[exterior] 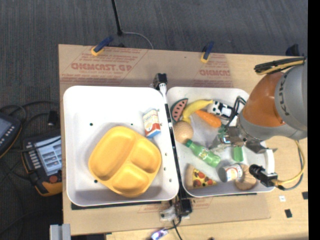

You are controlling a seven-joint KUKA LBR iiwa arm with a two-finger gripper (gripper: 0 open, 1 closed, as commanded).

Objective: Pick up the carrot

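Toward the far side of the right bin (240,92), lying loose: the carrot (208,118), orange, slanted, just near of the banana (195,107) and beside the watermelon slice (178,109). Left and nearer, a pale round egg-like piece (183,131) and a green bottle (204,152). Right of the carrot, close by, the tool (226,134), low in the bin; spread of it impossible to tell from above. Likely toy plastic: light, stiff, smooth, prone to slipping. Best taken across the thicker middle, square to its length.
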